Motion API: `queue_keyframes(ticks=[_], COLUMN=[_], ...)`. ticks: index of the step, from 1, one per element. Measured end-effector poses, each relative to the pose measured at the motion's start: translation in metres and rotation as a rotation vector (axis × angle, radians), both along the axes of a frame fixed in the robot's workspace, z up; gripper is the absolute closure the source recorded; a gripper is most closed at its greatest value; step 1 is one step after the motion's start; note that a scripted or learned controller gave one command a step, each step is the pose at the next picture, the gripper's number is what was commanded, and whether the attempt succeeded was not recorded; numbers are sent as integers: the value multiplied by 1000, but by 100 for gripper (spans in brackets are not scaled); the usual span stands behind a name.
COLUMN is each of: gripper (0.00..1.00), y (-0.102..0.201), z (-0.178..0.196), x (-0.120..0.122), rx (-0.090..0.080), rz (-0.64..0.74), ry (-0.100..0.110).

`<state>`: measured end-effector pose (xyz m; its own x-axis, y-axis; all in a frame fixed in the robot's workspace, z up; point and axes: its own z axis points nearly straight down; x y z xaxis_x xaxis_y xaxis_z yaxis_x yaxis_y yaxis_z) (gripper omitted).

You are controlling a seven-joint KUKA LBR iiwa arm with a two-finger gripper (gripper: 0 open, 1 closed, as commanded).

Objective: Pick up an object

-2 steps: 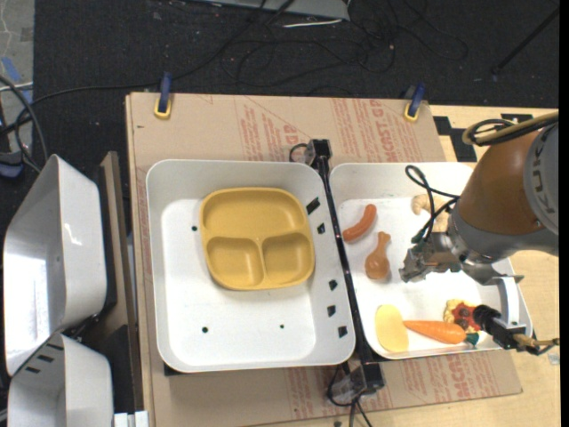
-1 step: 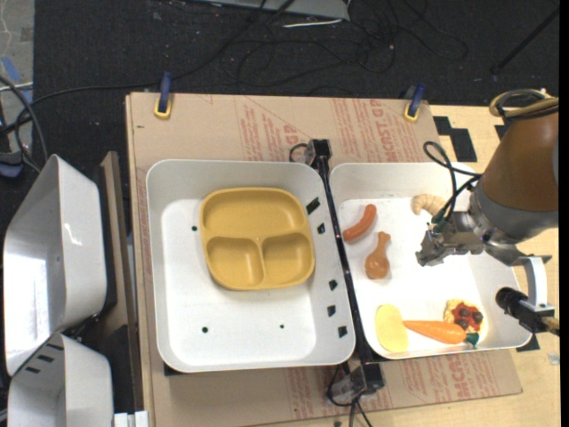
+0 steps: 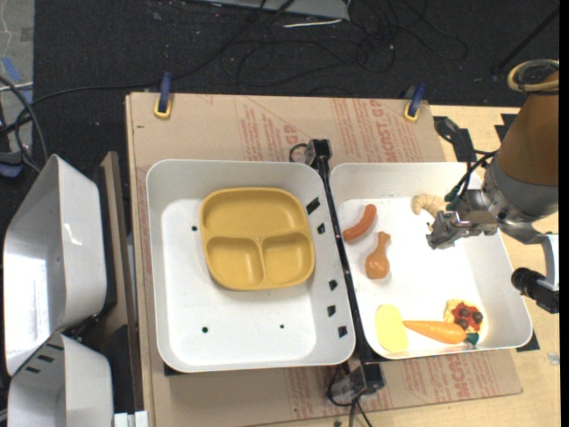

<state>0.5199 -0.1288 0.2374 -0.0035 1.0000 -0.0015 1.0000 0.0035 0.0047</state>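
Five toys lie in the right bin (image 3: 356,265). We cannot tell the gripper (image 3: 442,235) state; it hovers by a beige piece (image 3: 425,205) at its 11 o'clock, risking a nudge.

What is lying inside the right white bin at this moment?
In the right bin: a sausage, a chicken leg, a yellow piece, a carrot, a pizza slice. The tool partly covers a pale item.
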Motion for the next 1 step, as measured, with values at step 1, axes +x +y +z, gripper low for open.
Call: queue_keyframes(ticks=[1], gripper=[100], y=[0], z=[53], x=[1], rx=[0], rz=[0], ry=[-1])
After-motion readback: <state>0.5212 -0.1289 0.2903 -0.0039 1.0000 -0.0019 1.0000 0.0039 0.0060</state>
